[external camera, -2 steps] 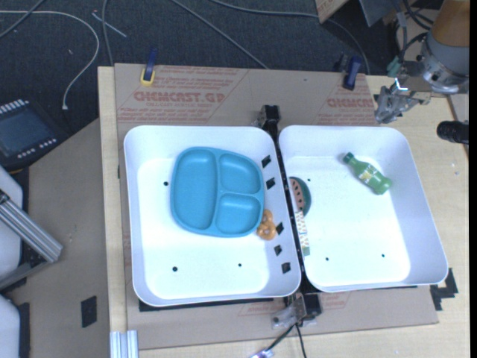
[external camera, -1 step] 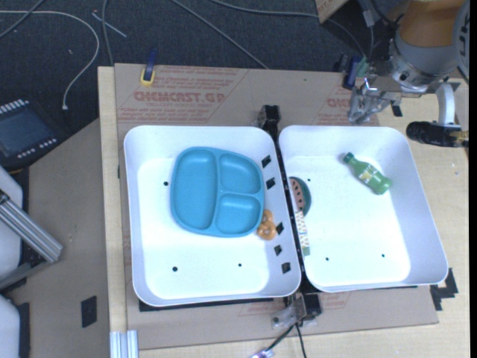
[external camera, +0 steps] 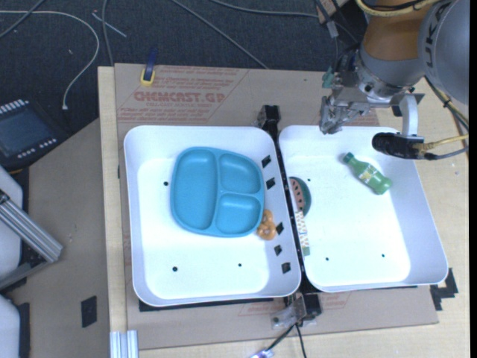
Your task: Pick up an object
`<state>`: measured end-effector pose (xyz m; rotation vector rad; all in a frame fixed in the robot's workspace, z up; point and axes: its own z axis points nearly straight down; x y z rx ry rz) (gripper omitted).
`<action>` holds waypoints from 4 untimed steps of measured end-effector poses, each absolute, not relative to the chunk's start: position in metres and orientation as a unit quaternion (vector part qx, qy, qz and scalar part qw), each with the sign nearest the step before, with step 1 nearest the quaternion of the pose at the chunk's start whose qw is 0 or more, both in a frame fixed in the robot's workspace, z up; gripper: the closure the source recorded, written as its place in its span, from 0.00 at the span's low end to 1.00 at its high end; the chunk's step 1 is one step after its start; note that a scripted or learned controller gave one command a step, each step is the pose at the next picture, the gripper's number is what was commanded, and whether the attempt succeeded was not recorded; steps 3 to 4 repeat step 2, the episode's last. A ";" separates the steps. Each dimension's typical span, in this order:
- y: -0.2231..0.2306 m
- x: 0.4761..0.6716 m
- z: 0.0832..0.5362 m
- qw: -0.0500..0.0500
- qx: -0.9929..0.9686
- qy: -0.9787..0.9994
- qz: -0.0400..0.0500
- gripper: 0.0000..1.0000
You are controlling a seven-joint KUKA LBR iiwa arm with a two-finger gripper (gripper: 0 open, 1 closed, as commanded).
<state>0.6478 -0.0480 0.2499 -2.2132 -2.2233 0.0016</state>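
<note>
A small green bottle lies on its side in the right bin, toward the back right. My gripper hangs over the back left corner of that bin, up and to the left of the bottle and apart from it. A round red and green piece rests against the divider at the right bin's left edge. In the left bin a small orange object sits by the front right rim of a blue divided plate.
A black part of the arm juts over the right bin's back edge near the bottle. Black clips line the divider between the bins. Cables run across the dark floor behind the bench.
</note>
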 end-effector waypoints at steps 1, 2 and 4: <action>-0.005 0.638 0.249 0.002 -0.706 -0.709 0.000 1.00; 0.049 0.616 0.244 0.003 -0.705 -0.709 0.000 1.00; 0.049 0.616 0.244 0.003 -0.705 -0.709 0.000 1.00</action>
